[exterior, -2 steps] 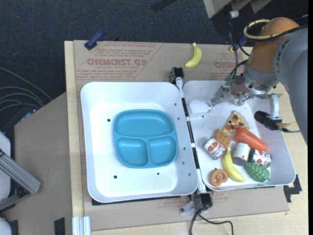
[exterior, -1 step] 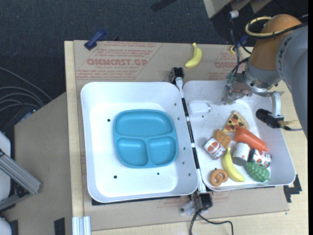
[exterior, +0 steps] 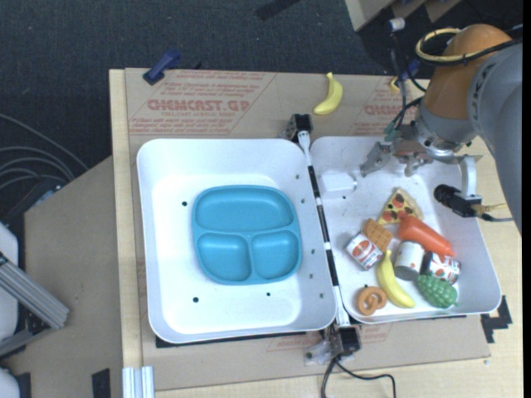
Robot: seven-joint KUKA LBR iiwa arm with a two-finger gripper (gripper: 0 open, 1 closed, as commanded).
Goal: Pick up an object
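Note:
My gripper [exterior: 390,164] hangs over the back of the right bin [exterior: 489,280], on the grey arm with its orange band [exterior: 455,85]. Its two fingers stand apart, open, with nothing between them. Toys are piled in the bin's front half, in front of the gripper and apart from it: a pizza slice [exterior: 401,204], an orange carrot [exterior: 425,235], a yellow banana [exterior: 395,282], a small red and white can [exterior: 362,250], a green piece [exterior: 437,291] and a pretzel [exterior: 371,299]. A small white block [exterior: 336,181] lies just left of the gripper.
The left bin [exterior: 158,222] holds a blue sectioned plate [exterior: 246,232]. A second banana [exterior: 328,96] and a blue piece [exterior: 160,67] lie on the cardboard behind the bins. A black part [exterior: 456,199] sticks out beside the arm on the right.

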